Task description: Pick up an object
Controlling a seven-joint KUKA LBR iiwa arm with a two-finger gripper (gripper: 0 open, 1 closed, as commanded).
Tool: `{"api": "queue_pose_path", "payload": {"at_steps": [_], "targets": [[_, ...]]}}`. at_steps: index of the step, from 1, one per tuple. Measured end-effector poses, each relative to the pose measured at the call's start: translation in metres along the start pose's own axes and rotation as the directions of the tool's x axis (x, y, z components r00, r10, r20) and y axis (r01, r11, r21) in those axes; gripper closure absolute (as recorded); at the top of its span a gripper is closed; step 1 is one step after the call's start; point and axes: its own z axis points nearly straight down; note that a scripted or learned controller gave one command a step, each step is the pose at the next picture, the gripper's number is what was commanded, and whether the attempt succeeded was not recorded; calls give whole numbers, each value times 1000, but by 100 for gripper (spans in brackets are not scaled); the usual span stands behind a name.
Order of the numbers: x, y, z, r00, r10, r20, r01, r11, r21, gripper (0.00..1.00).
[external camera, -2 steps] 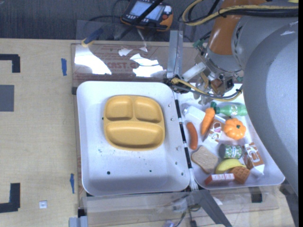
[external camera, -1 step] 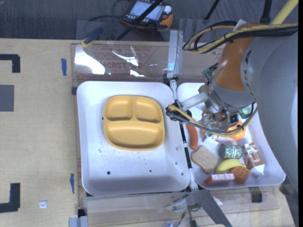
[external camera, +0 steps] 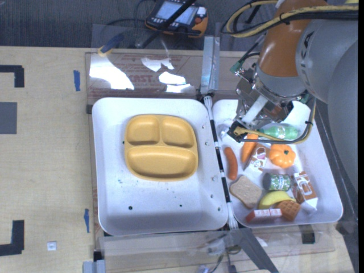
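Toys crowd the right bin [external camera: 333, 201], packed toward its near half. A carrot [external camera: 248, 150] lies just below the gripper [external camera: 245, 128], with a green bottle [external camera: 280, 132] beside it on the right and an orange fruit [external camera: 282, 156] nearer the camera. A sausage [external camera: 231, 162] lies along the bin's left wall, and a bread slice [external camera: 245, 190] sits below it. Close by are a small green can [external camera: 278, 182], a banana [external camera: 274, 198], a waffle [external camera: 289, 210], a red bar [external camera: 264, 214] and a carton [external camera: 303, 187], most of them touching or overlapping. The gripper hangs low over the bin's far left part, right above the carrot's top; whether it is open or closed cannot be told. The arm [external camera: 290, 44] covers the bin's far corner. The left bin [external camera: 108, 198] holds a yellow divided plate [external camera: 161, 147].
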Motion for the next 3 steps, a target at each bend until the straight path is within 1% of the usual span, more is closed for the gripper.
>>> {"api": "queue_pose_path", "payload": {"at_steps": [1, 2, 3], "targets": [[-54, -96, -60, 950, 313, 6, -313, 950, 5, 100], [-38, -45, -132, 979, 202, 2, -202, 979, 1, 100], [35, -94, -25, 988, 154, 3, -154, 988, 3, 100]]}}
